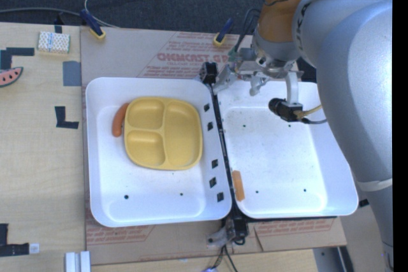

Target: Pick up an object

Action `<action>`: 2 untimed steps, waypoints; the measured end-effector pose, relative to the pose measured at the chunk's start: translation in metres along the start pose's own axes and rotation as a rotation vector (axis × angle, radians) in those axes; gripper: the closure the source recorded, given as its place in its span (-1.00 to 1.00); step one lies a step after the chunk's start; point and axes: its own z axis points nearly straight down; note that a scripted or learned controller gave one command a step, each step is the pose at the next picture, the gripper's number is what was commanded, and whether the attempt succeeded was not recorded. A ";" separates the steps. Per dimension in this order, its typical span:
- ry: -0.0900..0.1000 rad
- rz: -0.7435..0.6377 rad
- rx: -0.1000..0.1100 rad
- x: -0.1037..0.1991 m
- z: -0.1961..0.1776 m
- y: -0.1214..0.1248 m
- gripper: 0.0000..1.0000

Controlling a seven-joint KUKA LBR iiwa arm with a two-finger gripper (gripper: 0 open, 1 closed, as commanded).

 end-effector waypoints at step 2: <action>-0.004 -0.001 0.001 -0.001 -0.010 0.000 -1.00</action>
